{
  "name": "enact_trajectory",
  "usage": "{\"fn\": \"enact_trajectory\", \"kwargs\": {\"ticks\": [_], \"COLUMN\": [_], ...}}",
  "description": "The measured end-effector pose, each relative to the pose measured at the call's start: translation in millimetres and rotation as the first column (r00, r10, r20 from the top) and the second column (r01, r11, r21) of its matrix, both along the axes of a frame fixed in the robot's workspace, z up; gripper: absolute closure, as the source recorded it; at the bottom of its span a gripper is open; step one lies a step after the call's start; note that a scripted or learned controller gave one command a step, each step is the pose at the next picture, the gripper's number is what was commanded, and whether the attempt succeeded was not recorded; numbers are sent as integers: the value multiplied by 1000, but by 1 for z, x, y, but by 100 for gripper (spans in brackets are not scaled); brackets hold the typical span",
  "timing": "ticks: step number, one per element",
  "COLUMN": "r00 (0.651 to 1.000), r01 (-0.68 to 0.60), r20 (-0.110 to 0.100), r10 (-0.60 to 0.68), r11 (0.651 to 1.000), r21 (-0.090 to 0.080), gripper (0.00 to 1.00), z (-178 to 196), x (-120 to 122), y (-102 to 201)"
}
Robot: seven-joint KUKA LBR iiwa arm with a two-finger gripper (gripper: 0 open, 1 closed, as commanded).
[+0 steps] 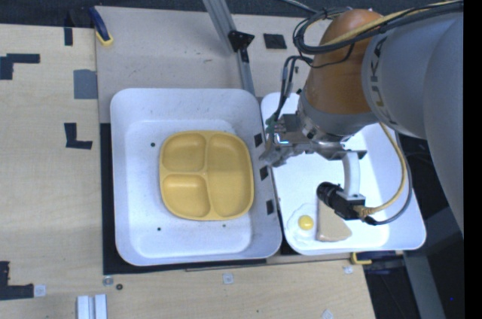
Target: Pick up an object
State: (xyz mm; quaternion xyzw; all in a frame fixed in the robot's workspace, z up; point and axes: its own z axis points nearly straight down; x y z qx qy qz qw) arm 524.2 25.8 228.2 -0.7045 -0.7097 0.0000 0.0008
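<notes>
A yellow divided plate [206, 175] lies flat in the middle of the left bin [135, 114]. In the right bin [399, 231], near its front edge, sit a small yellow round piece [305, 222] and a tan wedge [332, 227] side by side. The arm's orange-banded wrist hangs over the right bin, and my gripper [288, 140] points down at that bin's left edge, close to the wall between the bins. It stands behind and above the two small pieces and to the right of the plate. The wrist hides most of the gripper.
A slanted metal pole [218, 5] rises from behind the bins. Cables and a black connector [337, 200] hang off the wrist over the right bin. Blue and black tape marks dot the wooden bench at the left.
</notes>
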Motion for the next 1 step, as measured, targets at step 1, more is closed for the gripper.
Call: {"fn": "enact_trajectory", "kwargs": {"ticks": [1], "r00": [1000], "r01": [-2], "r20": [-1], "r10": [2], "r11": [1000], "r21": [0], "gripper": [100], "z": [5], "x": [2], "y": [62]}}
